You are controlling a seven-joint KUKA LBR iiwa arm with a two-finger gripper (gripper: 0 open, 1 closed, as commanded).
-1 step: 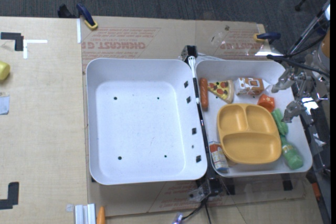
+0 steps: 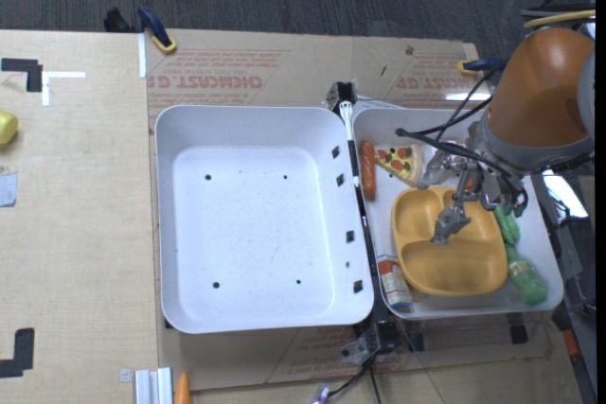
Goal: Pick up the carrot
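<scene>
Right white plastic bin (image 2: 542,232): I log the long orange carrot (image 2: 367,169) at its nine o'clock wall. Metal two-finger gripper (image 2: 452,224) over yellow sectioned plate (image 2: 453,265), state I cannot tell.

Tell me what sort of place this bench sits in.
Probably a robotics lab test cell, not a kitchen. Two white bins sit on cardboard clamped to a wooden bench, toy food such as a pizza slice fills the right bin, and a cabled robot arm reaches in.
</scene>
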